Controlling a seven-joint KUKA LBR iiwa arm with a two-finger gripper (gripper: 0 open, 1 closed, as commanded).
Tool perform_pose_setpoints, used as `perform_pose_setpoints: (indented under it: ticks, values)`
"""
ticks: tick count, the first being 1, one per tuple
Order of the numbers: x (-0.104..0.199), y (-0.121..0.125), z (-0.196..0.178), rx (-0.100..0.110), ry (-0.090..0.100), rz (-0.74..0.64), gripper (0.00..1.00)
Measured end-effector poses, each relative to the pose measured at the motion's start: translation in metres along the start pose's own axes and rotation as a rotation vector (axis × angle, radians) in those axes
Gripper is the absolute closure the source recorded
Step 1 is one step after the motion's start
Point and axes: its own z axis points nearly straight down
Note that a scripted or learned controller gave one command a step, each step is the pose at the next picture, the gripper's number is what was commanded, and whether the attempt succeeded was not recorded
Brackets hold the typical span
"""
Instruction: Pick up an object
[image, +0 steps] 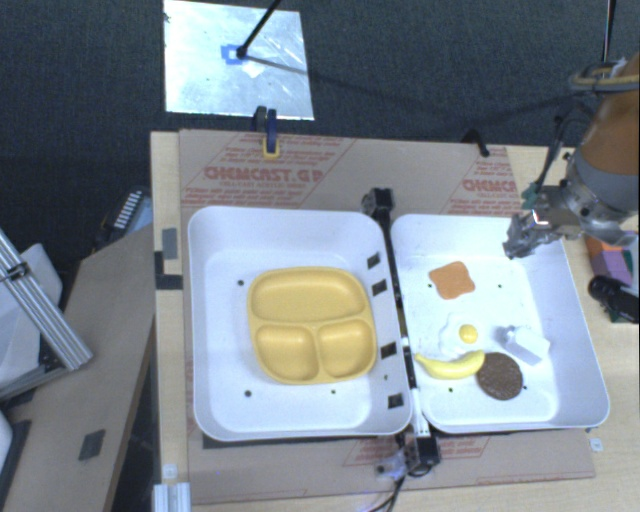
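While the grey arm with its orange band (608, 150) reached in from the right, its gripper (524, 238) hung over the far right corner of the right-hand shallow white bin (560, 300). Whether the fingers were spread or closed could not be told; nothing was seen between them.

Candidate objects lay in that same bin, toward its near half:
- a flat orange toast-shaped piece (452, 280), nearest the gripper but apart from it;
- a white fried-egg piece with a yellow yolk (464, 333);
- a yellow banana (450, 365), touching the egg's near edge;
- a round dark-brown cookie (499, 378), just beside the banana's tip;
- a small pale grey-white block (524, 342), just beside the cookie.

The left-hand white bin (215, 300) held a yellow three-compartment tray (305, 325).

Probable failure causes: every piece was low and flat, so the fingers could close above it or skate off. In the banana, egg and cookie cluster, a descent could nudge a neighbour or catch two items. A grasp close to the bin wall risked contact with the rim.
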Motion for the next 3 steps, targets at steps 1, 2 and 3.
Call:
perform_pose_setpoints:
  ticks: [1,2,3]
  values:
    - [0.053,0.017,0.018,0.006,0.003,-0.004,1.00]
    - [0.109,0.032,0.033,0.006,0.004,-0.005,1.00]
    - [0.162,0.042,0.028,0.005,0.004,-0.005,1.00]
